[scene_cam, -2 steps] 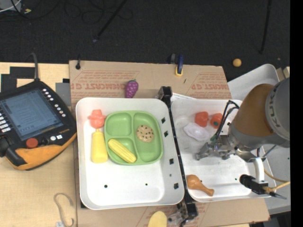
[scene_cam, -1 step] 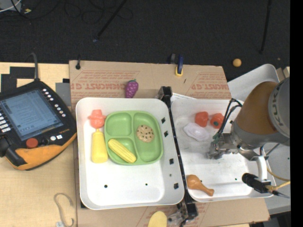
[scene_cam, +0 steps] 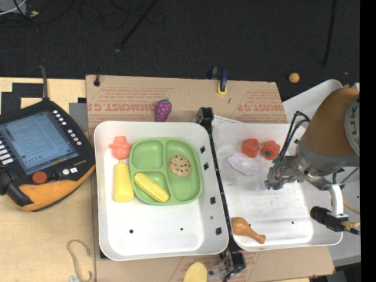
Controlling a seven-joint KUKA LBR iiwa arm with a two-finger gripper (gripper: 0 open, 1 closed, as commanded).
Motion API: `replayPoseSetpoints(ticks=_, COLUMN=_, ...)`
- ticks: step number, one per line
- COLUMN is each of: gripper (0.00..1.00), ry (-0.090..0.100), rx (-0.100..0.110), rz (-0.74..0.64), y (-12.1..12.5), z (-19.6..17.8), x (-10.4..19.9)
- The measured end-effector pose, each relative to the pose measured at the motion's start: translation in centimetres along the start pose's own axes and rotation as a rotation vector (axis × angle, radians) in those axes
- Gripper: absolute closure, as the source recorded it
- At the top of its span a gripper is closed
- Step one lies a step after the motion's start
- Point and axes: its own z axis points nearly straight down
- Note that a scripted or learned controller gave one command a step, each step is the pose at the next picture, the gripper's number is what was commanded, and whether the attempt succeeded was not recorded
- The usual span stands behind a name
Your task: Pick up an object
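Observation:
My gripper (scene_cam: 275,180) hangs low over the right bin (scene_cam: 294,216), near its middle right, pointing down at bare floor; no object shows between its fingers. Left of it lies a pale translucent piece (scene_cam: 244,164). Behind it sit a red pepper (scene_cam: 250,147) and a red tomato (scene_cam: 270,150). A brown drumstick (scene_cam: 247,229) rests at the bin's front left corner. The left bin (scene_cam: 153,234) holds a green divided plate (scene_cam: 166,170) with a cookie (scene_cam: 180,165) and a corn cob (scene_cam: 151,187), plus a yellow bottle (scene_cam: 122,182) and a pink toy (scene_cam: 120,147).
A purple grape bunch (scene_cam: 163,109) lies on the cardboard behind the left bin. A teach pendant (scene_cam: 38,151) sits at the far left. A yellow object (scene_cam: 195,272) lies at the front edge between the bins. An orange ball (scene_cam: 294,77) sits far back right.

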Motion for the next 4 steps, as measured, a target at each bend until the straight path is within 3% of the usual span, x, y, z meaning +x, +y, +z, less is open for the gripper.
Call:
replayPoseSetpoints(ticks=1, gripper=1.0, ry=-0.001, rx=-0.002, rz=-0.005, y=0.0, z=-6.3, x=-0.4)
replayPoseSetpoints(ticks=2, gripper=1.0, ry=0.0, rx=0.0, rz=-0.005, y=0.0, z=-8.9, x=-0.5)
replayPoseSetpoints(ticks=4, gripper=1.0, ry=0.003, rx=0.004, rz=-0.011, y=-1.7, z=-8.9, x=10.5)
